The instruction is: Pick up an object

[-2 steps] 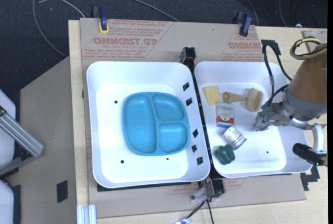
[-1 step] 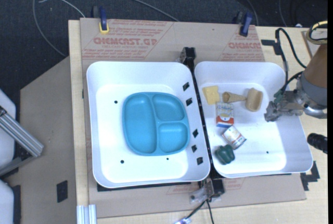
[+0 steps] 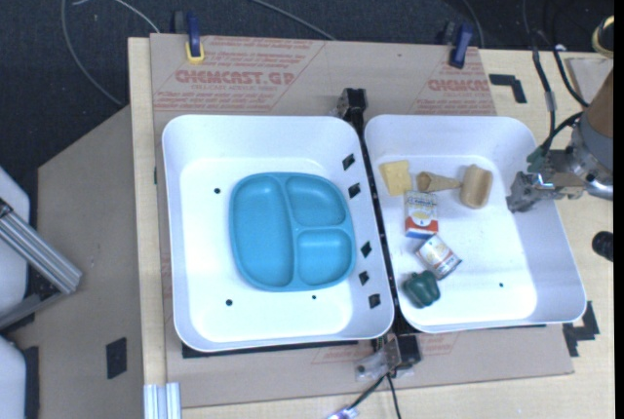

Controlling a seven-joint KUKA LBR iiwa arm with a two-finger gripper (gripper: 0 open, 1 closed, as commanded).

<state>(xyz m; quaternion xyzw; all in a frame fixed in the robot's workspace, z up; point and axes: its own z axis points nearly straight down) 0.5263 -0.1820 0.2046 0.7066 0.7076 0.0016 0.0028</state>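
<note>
object to be picked: none taken yet. gripper (image 3: pixel 527 190) seen at the right bin's (image 3: pixel 546 300) right wall, nothing between its fingers; their spread cannot be told. wooden mallet (image 3: pixel 460 182) near, then yellow block (image 3: pixel 395 176), carton (image 3: pixel 420 213), can (image 3: pixel 439 256), green piece (image 3: pixel 422 287). whole pick judged outstanding.

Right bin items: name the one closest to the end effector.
The wooden mallet, at the bin's upper middle, lies nearest the end effector; the cheese wedge, carton, can and green pepper lie farther left.
</note>
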